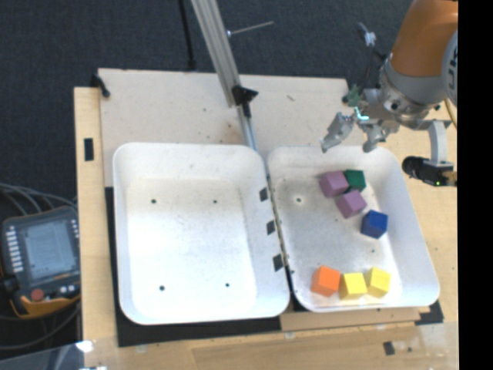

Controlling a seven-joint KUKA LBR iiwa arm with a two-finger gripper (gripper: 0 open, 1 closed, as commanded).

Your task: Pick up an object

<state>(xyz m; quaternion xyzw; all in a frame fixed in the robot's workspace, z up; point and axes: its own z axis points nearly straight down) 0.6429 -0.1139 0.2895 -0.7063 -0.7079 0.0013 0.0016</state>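
Grey claw [353, 136] open above right bin's [416, 245] far rim

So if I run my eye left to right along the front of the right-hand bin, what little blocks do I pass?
Orange block → first yellow block → second yellow block, all three in a row along the near edge of the right bin.

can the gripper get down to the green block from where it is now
Probably yes: the gripper hangs above the right bin's far edge, nothing lies over the green block, though a purple block touches its left side.
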